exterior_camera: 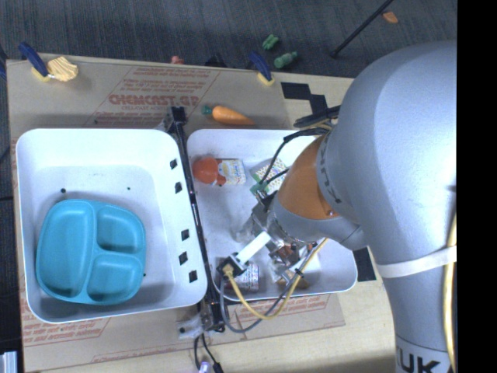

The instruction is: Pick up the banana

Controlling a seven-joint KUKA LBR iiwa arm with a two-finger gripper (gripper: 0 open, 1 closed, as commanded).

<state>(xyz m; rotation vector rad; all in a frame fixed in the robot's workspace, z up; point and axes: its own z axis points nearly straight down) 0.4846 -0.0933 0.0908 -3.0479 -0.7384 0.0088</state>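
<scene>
My gripper (pixel 286 256) is low in the front part of the right bin (pixel 233 142), under the grey wrist and orange band, and the arm hides most of it. A pale yellow strip (pixel 310 263) that may be the banana peeks out just right of the gripper, near the bin's front wall. I cannot tell whether anything is between the jaws.
A red-orange round fruit (pixel 205 169) and a small carton (pixel 232 172) lie at the back left of the right bin, with a green-and-white packet (pixel 272 169) beside them. A blue sectioned plate (pixel 91 250) lies in the left bin (pixel 93 150). A carrot (pixel 230 116) rests on the cardboard behind the bins.
</scene>
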